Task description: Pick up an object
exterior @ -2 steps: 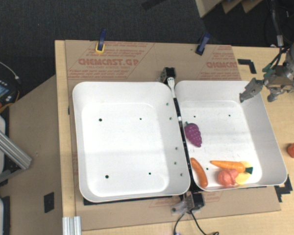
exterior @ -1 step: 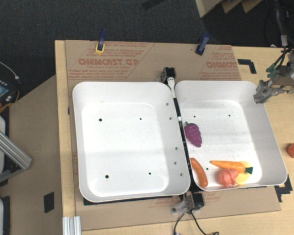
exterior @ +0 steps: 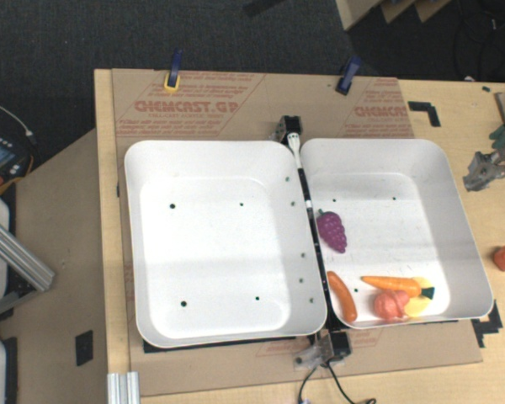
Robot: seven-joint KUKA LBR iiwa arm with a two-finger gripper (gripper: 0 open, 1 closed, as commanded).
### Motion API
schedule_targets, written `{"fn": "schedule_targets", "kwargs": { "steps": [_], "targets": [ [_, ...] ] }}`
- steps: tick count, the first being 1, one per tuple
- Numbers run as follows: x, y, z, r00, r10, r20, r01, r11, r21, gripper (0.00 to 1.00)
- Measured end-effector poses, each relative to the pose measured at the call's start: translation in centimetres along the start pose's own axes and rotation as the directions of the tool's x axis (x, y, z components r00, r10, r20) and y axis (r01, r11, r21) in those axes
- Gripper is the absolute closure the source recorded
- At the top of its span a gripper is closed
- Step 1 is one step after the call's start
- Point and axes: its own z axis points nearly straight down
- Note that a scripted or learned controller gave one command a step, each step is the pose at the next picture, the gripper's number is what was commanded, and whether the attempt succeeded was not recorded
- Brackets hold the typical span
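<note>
Camera view: a brown cardboard sheet printed with red lettering covers the bench, held at its far edge by two blue clamps. On it sit two shallow white plastic bins side by side, touching along their inner walls. The left bin has small dark holes dotted across its floor.

The objects to pick lie in the right bin. A purple toy grape cluster rests against the bin's left wall, about halfway along it. A slim orange-red toy pepper or sausage lies in the near left corner, slanted along the same wall. Just beside it, along the near edge, an orange toy carrot lies crosswise with its dark green top pointing right. A pink rounded toy sits below the carrot, touching it, and a small yellow piece touches the pink toy's right side.

Outside the bins, a small red-orange object lies at the cardboard's right edge, near a grey metal piece.

The pincer's state cannot be told from this view
</note>
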Motion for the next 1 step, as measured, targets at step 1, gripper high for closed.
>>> {"fn": "schedule_targets", "kwargs": {
  "steps": [1],
  "targets": [
    [0.45, -4.05, 3.91, 1.000, -0.002, -0.004, 0.002, 1.000, 0.004, 1.00]
  ]
}}
